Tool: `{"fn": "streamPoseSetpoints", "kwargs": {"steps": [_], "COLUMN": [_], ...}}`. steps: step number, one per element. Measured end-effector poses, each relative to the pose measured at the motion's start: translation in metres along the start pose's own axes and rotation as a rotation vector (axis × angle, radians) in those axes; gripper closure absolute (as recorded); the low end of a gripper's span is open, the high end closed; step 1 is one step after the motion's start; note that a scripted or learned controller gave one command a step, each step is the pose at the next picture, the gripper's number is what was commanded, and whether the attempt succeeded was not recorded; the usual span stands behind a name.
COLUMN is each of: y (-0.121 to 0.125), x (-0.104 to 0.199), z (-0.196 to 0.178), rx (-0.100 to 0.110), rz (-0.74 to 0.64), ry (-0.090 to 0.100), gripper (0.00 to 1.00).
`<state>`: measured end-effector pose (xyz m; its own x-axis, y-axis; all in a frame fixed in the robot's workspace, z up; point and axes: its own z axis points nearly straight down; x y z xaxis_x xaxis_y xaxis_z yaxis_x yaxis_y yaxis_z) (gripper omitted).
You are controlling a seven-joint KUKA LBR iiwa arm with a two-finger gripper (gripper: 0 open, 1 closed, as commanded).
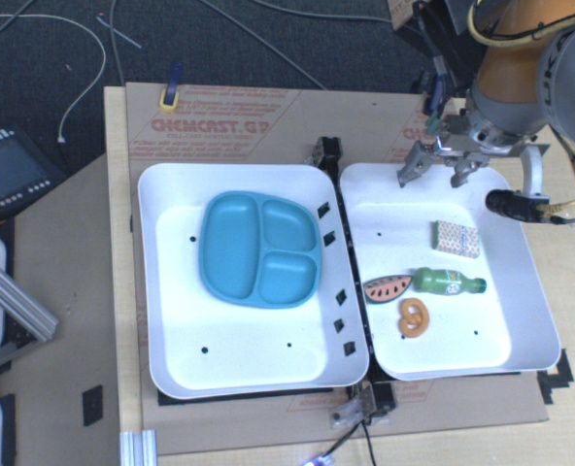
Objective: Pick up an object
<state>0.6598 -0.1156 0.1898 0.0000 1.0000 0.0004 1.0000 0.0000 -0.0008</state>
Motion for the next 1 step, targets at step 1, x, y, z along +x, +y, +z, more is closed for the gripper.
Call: {"fn": "streamPoseSetpoints", "kwargs": {"steps": [1], "y": [0.0045], "x": [-0.0088], "z": [0.0532], "rx": [0.004], "rz": [0.000], "ry": [0.000], "gripper": [0.00]}}
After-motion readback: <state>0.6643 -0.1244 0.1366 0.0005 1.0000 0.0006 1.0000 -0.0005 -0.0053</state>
